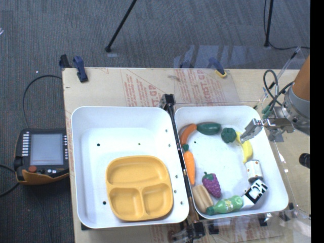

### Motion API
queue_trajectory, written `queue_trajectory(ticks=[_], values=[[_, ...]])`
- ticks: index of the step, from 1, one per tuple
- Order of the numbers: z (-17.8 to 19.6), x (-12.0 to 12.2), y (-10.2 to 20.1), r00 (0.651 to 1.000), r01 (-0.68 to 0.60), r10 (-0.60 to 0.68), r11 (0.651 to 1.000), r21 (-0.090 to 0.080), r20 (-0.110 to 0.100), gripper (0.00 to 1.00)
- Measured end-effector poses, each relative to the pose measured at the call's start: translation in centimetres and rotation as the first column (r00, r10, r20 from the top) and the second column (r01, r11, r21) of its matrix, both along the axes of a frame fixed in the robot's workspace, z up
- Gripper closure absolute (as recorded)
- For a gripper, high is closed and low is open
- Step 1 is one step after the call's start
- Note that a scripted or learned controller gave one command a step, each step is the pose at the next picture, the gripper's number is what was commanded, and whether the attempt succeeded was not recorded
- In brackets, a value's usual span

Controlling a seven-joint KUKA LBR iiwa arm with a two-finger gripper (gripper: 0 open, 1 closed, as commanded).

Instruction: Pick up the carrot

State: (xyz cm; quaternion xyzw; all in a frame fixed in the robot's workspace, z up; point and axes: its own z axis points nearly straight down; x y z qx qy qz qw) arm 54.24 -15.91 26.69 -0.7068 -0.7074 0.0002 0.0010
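Nearest me, along the front wall of the right bin (281, 186), I see the clutter pushed together: a green pear-like piece (226, 205), a bread roll (202, 198) and a black-and-white tagged block (255, 190), with purple grapes (211, 184) just behind. In the left bin (81, 135) a yellow divided tray (139, 187) sits alone, well apart from the food.

The carrot (189, 167) lies lengthwise against the right bin's left wall, leafy end away from me, probably awkward to reach because that wall crowds one side. Just beyond it is an orange sausage-shaped piece (187, 132), which I could easily mistake for it.

Farther back, the gripper (251, 129) hangs over the bin's far right corner, near a banana (247, 150) and a dark green vegetable (229, 134). I cannot tell how far the jaws are spread; nothing appears held.
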Motion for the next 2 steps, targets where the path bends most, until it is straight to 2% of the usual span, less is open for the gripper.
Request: queue_trajectory(ticks=[1, 2], values=[[-14.3, 0.6, 3.7, 0.990, 0.137, -0.137, 0.991, 0.003, -0.020, 0.00], [-8.0, -2.3, 13.4, 0.861, 0.509, -0.509, 0.861, 0.000, -0.006, 0.00]])
